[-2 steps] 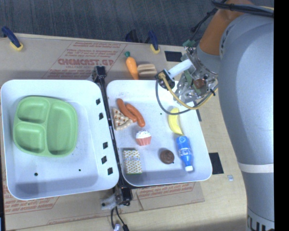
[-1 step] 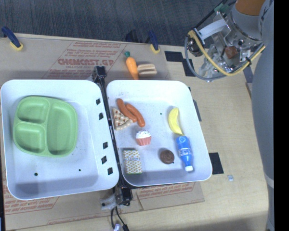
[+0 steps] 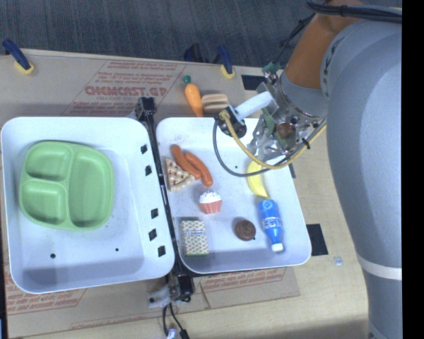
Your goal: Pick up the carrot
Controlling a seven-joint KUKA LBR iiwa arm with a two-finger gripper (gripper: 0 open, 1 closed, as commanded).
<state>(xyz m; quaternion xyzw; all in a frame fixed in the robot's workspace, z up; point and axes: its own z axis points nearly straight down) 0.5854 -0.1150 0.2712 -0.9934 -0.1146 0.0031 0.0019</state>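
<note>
The carrot [image 3: 192,97], orange with a green top, lies on the cardboard bench just beyond the far rim of the right bin [image 3: 297,249], outside it. My gripper [image 3: 270,144] hangs over the right side of that bin, above the top of a yellow banana [image 3: 257,180], well to the right of the carrot and nearer the camera. A black cable loops around the gripper and hides part of it. Nothing shows in its grasp.
A tan bun-like toy [image 3: 214,103] sits right beside the carrot. The right bin holds two sausages [image 3: 191,163], a waffle wedge [image 3: 175,176], a cupcake [image 3: 210,202], a chocolate cookie [image 3: 245,229], a blue bottle [image 3: 271,224] and a cracker [image 3: 193,236]. The left bin holds a green divided plate [image 3: 67,184].
</note>
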